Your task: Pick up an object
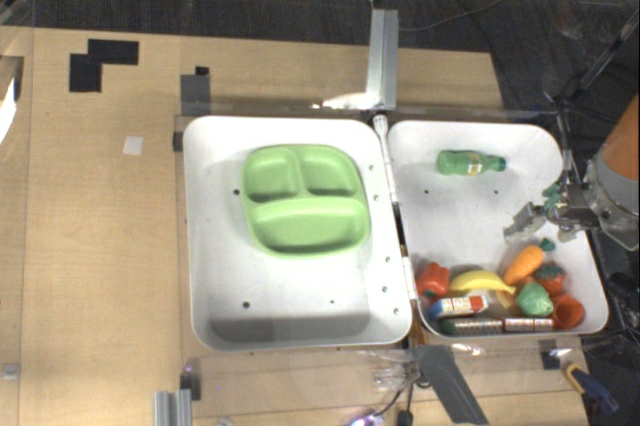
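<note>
- Light wooden tabletop (90,244) carries two shallow white bins side by side, with dark carpet beyond it.
- Right white bin (470,129) holds the pickable things: a green plastic bottle (470,163) lying on its side near the far wall, well apart from the rest; its label is too small to read.
- Heaped along the near wall are an orange toy carrot (525,264), a yellow toy banana (482,282), a red toy tomato (432,277), a green toy pepper (534,299) and a small red-and-white packet (461,305) whose print is illegible.
- Metal two-finger hand (535,219) hangs just above the carrot, fingers spread, pinching nothing.
- Left white bin (215,314) holds a pale green divided plastic tray (303,197).
</note>
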You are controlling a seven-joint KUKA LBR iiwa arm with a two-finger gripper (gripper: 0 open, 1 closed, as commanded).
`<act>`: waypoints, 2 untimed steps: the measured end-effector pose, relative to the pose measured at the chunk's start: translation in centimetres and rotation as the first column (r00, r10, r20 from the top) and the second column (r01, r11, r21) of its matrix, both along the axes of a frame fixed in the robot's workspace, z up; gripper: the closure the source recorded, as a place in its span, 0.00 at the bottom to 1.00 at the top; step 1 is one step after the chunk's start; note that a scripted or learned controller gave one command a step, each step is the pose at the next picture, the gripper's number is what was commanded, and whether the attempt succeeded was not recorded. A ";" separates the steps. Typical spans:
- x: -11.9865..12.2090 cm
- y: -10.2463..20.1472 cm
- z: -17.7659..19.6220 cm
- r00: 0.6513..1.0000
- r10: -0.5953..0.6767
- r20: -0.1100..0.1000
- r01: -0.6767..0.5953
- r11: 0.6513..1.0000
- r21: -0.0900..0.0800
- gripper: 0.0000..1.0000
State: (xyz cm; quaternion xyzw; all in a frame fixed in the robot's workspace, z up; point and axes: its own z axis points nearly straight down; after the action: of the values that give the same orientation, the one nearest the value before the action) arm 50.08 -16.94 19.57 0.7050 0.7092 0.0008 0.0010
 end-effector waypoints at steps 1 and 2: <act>0.1 -3.6 -10.0 0.999 -0.046 0.000 0.046 0.999 0.000 0.00; -1.0 -3.2 -3.4 0.992 0.127 0.003 -0.127 0.992 -0.002 0.00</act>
State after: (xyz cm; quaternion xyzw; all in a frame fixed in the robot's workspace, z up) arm 49.12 -20.13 16.22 0.6584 0.7527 0.0014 0.0025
